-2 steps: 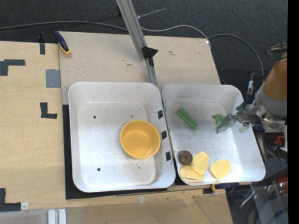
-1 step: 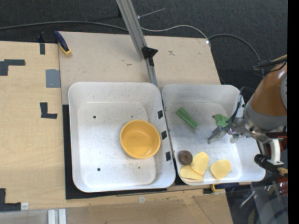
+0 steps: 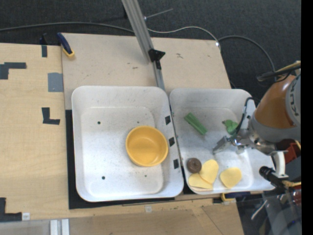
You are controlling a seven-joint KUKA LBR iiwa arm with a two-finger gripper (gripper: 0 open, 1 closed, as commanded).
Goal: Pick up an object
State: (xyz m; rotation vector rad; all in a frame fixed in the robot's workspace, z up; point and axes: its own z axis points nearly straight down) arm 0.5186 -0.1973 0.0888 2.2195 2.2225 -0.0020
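While our end effector [image 3: 226, 143] hangs spread and holding nothing in the right bin [image 3: 211, 98], the green block [image 3: 195, 124] lies near that bin's far-left corner; we reckon closing here just scrapes bare floor, maybe nudging the yellow pieces [image 3: 215, 174]

Pale wooden bench [image 3: 29, 146] with two white bins, left [image 3: 83, 106] and right [image 3: 215, 96], side by side.

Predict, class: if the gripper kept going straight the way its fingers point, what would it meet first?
The gripper points left and slightly down the picture. It would probably meet the right bin's bare floor first, then perhaps the brown round piece. Depth is unclear.
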